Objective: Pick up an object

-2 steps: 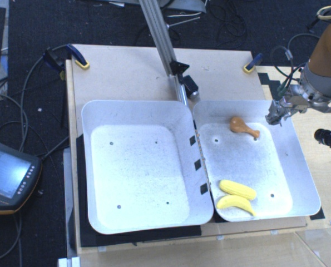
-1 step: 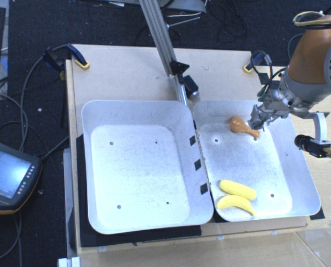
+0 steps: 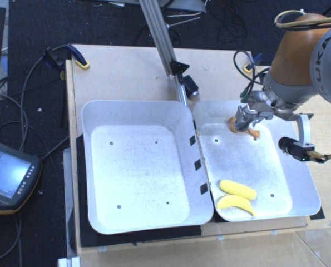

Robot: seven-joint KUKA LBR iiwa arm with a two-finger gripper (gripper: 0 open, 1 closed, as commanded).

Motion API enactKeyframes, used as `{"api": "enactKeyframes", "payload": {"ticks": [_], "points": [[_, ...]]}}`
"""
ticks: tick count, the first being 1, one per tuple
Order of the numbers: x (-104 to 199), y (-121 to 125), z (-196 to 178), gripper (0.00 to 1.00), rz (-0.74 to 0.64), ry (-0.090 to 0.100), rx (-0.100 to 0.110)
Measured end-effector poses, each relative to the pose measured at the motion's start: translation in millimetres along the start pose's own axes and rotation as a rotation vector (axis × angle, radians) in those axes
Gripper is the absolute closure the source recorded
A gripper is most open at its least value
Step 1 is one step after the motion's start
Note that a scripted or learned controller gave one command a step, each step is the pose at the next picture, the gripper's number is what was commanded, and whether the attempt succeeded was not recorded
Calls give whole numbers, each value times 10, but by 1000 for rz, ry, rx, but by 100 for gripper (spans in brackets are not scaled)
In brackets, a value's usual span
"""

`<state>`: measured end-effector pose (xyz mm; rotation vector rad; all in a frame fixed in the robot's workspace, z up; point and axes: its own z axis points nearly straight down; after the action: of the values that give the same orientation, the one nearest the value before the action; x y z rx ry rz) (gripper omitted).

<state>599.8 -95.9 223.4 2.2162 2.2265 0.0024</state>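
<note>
A small orange object [image 3: 235, 125] lies at the far edge of the right bin [image 3: 265, 166], partly hidden by the gripper. The gripper [image 3: 244, 123] hangs from the orange-banded arm [image 3: 299, 49] and is down at this orange object, touching or just above it. Two yellow bananas [image 3: 237, 196] lie side by side at the near left of the same bin, well away from the gripper.
The left bin [image 3: 137, 160] sits beside the right one, with black clips along the shared rim. A slanted metal rail [image 3: 162, 35] crosses behind the bins. Cables and a black fitting [image 3: 292, 147] hang off the wrist over the right bin. A teach pendant [image 3: 9, 177] lies off the bench at left.
</note>
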Motion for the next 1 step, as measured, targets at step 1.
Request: {"api": "enactKeyframes", "payload": {"ticks": [1], "points": [[581,-42,-87,100,0,0,1]]}}
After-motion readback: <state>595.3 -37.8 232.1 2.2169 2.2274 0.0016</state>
